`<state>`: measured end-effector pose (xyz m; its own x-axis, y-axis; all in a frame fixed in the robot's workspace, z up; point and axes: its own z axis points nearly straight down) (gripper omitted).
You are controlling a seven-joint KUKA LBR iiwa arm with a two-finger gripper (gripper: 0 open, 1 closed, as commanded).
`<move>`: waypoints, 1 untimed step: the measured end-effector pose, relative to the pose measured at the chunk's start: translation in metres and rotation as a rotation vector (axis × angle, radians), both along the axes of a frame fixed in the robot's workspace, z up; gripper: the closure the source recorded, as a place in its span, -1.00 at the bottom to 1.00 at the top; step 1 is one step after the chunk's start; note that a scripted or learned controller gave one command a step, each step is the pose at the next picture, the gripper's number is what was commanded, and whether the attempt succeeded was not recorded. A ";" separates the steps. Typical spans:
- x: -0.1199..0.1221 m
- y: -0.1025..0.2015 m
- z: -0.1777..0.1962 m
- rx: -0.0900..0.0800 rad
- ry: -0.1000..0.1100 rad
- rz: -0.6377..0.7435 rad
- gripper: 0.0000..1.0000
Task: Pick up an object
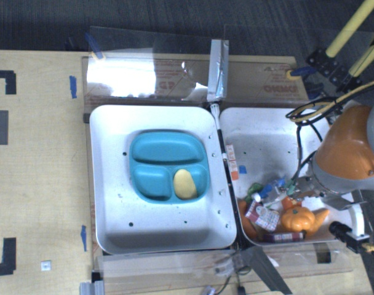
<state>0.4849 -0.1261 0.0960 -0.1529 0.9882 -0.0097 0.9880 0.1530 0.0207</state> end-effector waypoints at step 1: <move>0.004 -0.003 0.014 -0.008 -0.018 -0.003 1.00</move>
